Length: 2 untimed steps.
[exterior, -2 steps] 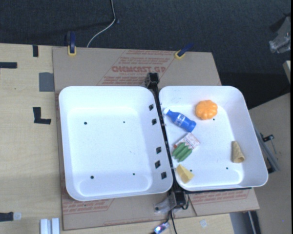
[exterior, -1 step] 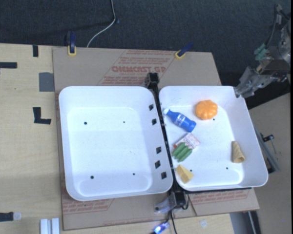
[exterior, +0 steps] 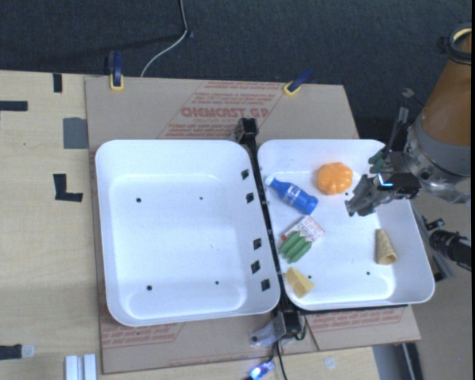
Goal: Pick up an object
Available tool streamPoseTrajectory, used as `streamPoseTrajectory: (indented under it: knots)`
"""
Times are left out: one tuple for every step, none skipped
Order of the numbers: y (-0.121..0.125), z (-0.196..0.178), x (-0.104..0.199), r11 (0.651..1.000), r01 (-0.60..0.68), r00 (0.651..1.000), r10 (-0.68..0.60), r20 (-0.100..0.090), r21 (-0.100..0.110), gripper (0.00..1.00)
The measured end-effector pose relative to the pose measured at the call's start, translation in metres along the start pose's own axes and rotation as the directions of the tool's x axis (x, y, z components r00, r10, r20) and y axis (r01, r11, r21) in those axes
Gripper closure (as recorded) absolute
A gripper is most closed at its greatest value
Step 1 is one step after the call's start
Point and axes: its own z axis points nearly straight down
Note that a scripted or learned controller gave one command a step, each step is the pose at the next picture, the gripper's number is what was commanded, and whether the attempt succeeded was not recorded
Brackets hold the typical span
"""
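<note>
Gripper [exterior: 362,202], jaw state untellable, hovers beside orange fruit [exterior: 334,177]: your risk, it rolls off the fingers.

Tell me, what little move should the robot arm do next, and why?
Probably slide the gripper a little to the view's left and lower it over the orange ball. The gripper hangs just beside the ball in the right bin and holds nothing. The ball is the closest object, with bare space around it.
</note>
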Motion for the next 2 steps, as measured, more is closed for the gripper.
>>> streamPoseTrajectory:
  knots:
    - [0.003,0.068,0.08,1.0,0.008,1.0,-0.008,0.0,-0.006,1.0]
    - [0.008,-0.019,-0.039,1.0,-0.01,1.0,0.01,0.008,-0.024,1.0]
